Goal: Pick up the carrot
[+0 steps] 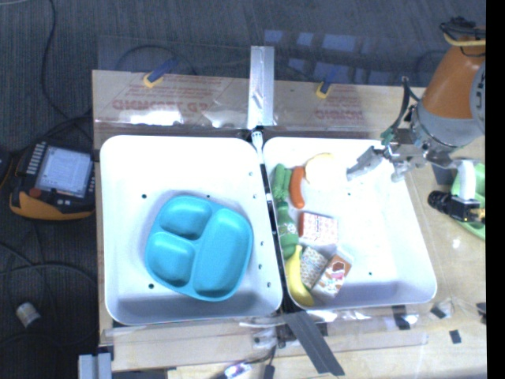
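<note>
Carrot: the carrot (pixel 297 186) lies in the right bin (pixel 394 243), near its far-left corner, close to the divider between the bins.
Long axis: runs roughly from the far rim toward the near rim, almost parallel to the divider.
Bearing from hand: the hand (pixel 379 161) hangs over the far right part of the same bin; the carrot is to its left in the view and slightly nearer the camera, well apart from it.
Hand state: whether it is released or clenched I cannot tell; nothing is seen between its tips.
Tight neighbours: a green vegetable (pixel 279 181) lies just beside the carrot on the divider side; a pale round item (pixel 320 169) touches or nearly touches its other side.
Further along: a red-and-white box (pixel 318 227), a small printed carton (pixel 325 271) and a banana (pixel 295 279) sit toward the near rim.
Obstruction, as judged: the flanking items leave little room for a grasp across the carrot's width.
Left bin: holds a blue divided plate (pixel 199 247).
</note>
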You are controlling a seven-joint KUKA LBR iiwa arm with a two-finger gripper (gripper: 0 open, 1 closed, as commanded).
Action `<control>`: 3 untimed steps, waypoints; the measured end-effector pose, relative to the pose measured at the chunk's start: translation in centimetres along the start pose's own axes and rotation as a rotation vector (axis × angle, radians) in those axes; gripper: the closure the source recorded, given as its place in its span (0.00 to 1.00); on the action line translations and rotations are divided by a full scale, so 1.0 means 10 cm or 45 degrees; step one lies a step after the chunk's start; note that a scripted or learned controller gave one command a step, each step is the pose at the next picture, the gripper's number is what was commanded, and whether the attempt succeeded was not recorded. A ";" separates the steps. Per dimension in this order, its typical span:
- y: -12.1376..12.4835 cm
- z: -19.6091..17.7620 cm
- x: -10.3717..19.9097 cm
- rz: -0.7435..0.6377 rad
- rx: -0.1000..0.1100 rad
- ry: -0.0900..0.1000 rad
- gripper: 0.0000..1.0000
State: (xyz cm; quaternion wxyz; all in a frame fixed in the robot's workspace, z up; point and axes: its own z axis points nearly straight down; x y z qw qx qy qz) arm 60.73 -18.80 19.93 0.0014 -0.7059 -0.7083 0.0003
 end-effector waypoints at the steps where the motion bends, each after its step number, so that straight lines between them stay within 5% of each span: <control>1: -0.74 -0.57 -0.29 -0.318 -0.001 -0.006 0.00; 2: -0.73 -0.66 -0.28 -0.320 -0.003 -0.004 1.00; 3: -0.01 -1.30 0.47 -0.209 -0.002 -0.004 1.00</control>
